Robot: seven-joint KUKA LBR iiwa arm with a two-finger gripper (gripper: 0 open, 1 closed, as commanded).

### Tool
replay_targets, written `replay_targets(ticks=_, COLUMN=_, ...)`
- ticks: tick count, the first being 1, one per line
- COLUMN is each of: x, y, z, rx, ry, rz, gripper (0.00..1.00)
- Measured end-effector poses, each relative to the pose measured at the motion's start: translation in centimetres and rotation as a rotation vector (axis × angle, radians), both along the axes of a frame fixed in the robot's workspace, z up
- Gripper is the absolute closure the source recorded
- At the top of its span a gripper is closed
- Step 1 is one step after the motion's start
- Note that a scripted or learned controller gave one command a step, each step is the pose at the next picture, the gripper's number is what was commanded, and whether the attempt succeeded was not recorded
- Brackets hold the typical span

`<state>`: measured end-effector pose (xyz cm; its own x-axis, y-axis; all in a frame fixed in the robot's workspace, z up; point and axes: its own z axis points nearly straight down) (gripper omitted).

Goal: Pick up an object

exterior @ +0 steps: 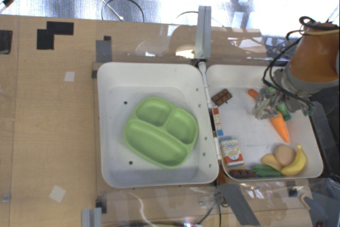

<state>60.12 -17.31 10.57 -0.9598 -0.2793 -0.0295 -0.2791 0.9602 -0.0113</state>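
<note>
My wrist band (317,58) is smooth orange, slightly glossy; my gripper (265,106) looks like dull grey metal. Both bins, left (114,114) and right (241,125), are smooth white plastic with a soft sheen. The green divided plate (161,131) is matt plastic. The carrot (280,126) and banana (297,163) look like glossy plastic toys. The bench (48,130) is matt pale wood

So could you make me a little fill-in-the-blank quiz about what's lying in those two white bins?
1. The left bin holds a divided plate coloured ____.
2. The gripper hangs over the ____ bin.
3. The toy carrot lies right beside the ____.
4. The yellow banana curves around a toy ____.

Missing words: green; right; gripper; egg
</note>
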Motion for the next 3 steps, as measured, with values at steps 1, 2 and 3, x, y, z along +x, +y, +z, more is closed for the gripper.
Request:
replay_targets(ticks=1, x=3.2, y=5.4, z=4.4, rx=0.006, ry=0.017, rz=-0.101, gripper=1.00)
replay_targets(ticks=2, x=1.3, y=-1.0, z=6.4, rx=-0.002, ry=0.020, rz=0.110, gripper=1.00)
replay_targets(ticks=3, x=7.2, y=7.3, z=13.4, rx=0.003, ry=0.012, rz=0.090, gripper=1.00)
